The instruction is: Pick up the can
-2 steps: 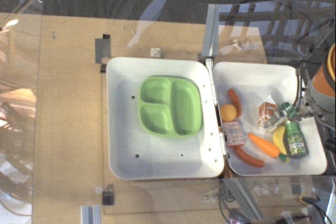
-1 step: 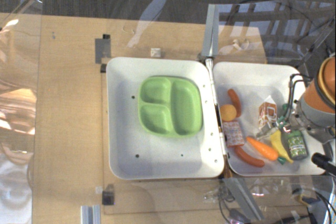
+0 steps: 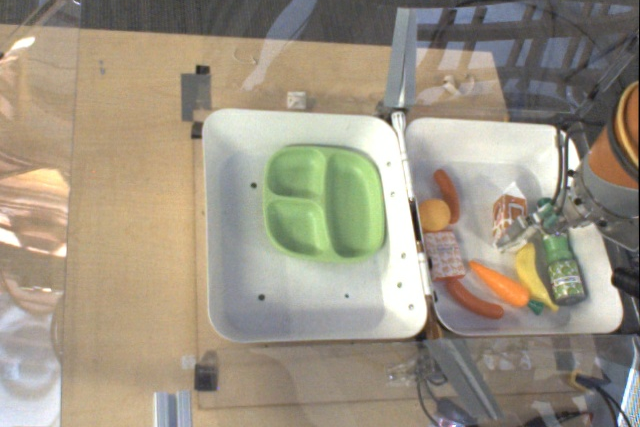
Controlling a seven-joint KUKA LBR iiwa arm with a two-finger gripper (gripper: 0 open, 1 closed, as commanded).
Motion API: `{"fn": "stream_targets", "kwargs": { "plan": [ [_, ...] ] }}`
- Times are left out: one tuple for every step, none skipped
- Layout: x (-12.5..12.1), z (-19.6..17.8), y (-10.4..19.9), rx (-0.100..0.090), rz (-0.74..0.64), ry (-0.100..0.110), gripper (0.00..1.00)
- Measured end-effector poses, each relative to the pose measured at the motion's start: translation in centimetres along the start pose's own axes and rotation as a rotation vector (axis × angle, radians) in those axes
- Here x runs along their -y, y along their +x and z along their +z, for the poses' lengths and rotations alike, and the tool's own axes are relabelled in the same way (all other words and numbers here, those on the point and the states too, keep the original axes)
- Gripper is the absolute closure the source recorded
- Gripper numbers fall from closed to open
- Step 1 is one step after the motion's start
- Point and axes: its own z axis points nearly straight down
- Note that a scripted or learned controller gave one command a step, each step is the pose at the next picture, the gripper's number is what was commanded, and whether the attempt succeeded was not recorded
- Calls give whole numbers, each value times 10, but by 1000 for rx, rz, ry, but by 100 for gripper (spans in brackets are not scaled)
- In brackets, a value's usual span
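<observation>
Approach step: the gripper [image 3: 538,223] is held low in the right bin [image 3: 480,129], just beside the can [image 3: 565,273]; its spread cannot be told. Centring over the can is needed next.

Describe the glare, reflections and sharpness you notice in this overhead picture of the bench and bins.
Camera view: pale, streaky reflections, as if off a clear sheet, cross the wooden bench, brightest at the left edge; the left bin is evenly lit with a soft shadow along its inner wall; the green tray looks sharp; the gripper and the small items in the right bin are blurrier.
</observation>
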Motion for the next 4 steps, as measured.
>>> {"fn": "stream_targets", "kwargs": {
  "plan": [
    [24, 35, 9, -1, 178, -21, 0],
    [-13, 15, -11, 1, 27, -1, 0],
    [-83, 40, -17, 9, -54, -11, 0],
    [-131, 42, -46, -11, -166, 16, 0]
  ]
}}
